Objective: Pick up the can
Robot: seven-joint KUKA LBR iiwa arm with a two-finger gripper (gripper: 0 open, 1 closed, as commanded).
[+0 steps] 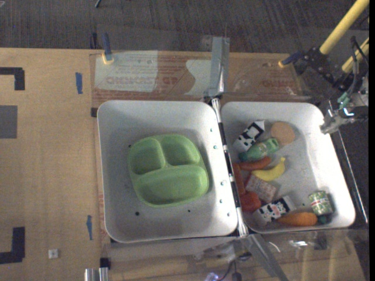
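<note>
1. Since the can point(320, 203) lies at the near right corner of the right bin point(304, 115), just beside the orange carrot point(298, 218) and close to the bin's near wall, the pick has not been made; nothing has been lifted.
2. Left of the can sits a black-and-white carton point(275, 208), with a red tomato point(250, 201) and a small snack packet point(262, 187) a little farther in. They crowd the can's left side, while its right side faces the bin wall.
3. Farther up the same bin lie a banana point(272, 171), a green bottle point(260, 151), a second black-and-white carton point(248, 136) and a round tan cookie point(283, 133); all are well apart from the can.
4. Across the divider, the left bin point(117, 122) holds a green sectioned plate point(167, 170), which plays no part in the job.
5. At the far right edge of the right bin hangs the gripper point(333, 122), above the rim and well away from the can. It touches none of the items and holds nothing that I can see; how wide it stands I cannot tell, as it is small and blurred.
6. By my judgement the whole job remains: travel toward the near corner, descend over the can, close, and lift.
</note>
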